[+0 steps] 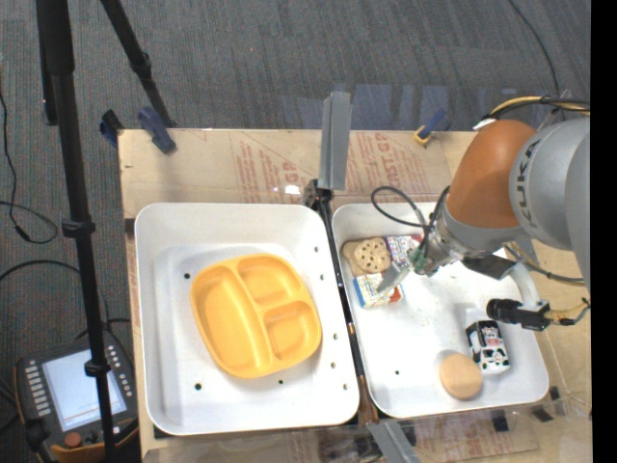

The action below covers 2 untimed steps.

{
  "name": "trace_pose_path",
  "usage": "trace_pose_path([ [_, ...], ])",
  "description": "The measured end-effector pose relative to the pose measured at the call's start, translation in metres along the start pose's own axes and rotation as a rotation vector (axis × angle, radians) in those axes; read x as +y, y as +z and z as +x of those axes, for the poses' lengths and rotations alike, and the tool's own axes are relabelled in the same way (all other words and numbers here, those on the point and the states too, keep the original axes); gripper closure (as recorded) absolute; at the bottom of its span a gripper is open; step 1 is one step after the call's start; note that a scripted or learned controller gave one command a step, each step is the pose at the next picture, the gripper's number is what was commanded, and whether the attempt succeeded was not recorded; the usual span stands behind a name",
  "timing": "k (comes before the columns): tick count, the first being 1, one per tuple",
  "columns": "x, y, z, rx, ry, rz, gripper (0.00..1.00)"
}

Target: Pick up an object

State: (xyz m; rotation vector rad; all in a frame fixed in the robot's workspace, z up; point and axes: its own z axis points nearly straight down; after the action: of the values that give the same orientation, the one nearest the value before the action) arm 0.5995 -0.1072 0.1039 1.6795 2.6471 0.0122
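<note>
End effector (397,279) beside cookie packet (369,256)

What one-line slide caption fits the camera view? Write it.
KUKA arm's end effector reaches over a cookie packet in the right bin; a yellow divided tray fills the left bin.

Bins (154,258): smooth white plastic with a slight sheen.
Tray (255,313): yellow plastic, smooth and matt, moulded into compartments.
Bench top (222,167): brown printed cardboard, dull and flat.
Arm shell (564,177): grey, satin-smooth, with a glossy orange band (492,177).
Round object (461,375): tan, matt, looks like wood.
Floor (289,56): grey carpet, rough and ribbed.
</note>
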Motion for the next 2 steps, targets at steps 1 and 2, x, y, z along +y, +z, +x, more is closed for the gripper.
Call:
trace_pose_path([
  [1, 0.038, -0.020, -0.025, 0.002, -0.053, 0.010, 0.00],
  [2, 0.006, 0.009, -0.048, -0.001, 0.116, -0.001, 0.00],
])
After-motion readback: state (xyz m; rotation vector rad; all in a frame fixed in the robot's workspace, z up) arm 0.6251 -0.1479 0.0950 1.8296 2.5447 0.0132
